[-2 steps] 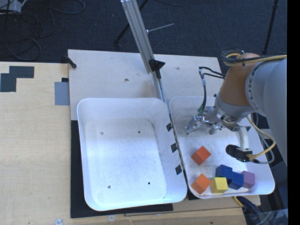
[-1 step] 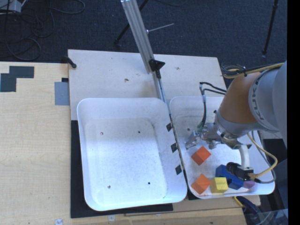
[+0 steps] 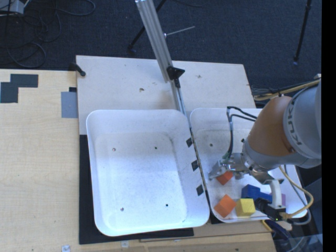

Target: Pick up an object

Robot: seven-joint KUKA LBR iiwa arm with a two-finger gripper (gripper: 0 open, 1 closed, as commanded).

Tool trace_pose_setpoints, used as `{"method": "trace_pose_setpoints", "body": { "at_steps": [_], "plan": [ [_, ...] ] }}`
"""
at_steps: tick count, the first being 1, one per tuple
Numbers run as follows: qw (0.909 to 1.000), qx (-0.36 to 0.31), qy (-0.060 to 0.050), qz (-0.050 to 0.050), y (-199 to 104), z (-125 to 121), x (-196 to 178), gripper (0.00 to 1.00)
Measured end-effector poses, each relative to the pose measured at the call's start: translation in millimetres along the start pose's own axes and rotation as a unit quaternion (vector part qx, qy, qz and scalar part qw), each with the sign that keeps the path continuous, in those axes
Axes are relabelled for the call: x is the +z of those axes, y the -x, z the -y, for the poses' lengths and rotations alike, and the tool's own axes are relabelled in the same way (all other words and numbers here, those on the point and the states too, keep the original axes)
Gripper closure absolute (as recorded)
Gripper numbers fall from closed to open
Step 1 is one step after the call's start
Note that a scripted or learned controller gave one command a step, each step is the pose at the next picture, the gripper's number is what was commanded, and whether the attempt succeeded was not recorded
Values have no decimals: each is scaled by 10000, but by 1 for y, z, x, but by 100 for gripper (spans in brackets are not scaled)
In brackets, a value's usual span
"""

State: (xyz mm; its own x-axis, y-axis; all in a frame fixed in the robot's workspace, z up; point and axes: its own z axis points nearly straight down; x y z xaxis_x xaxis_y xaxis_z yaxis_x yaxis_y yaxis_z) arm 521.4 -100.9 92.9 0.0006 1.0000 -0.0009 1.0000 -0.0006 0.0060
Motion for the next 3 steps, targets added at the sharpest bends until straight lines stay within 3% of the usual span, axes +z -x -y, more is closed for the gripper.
{"method": "trace_pose_setpoints", "body": {
  "at_steps": [1, 2, 3],
  "plan": [
    [10000, 31, -10, -7, 1, 0, -10, 100],
    [10000, -36, -4, -19, -73, -31, -101, 100],
    [10000, -25, -39, -8, -136, -56, -97, 100]
  ]
}}
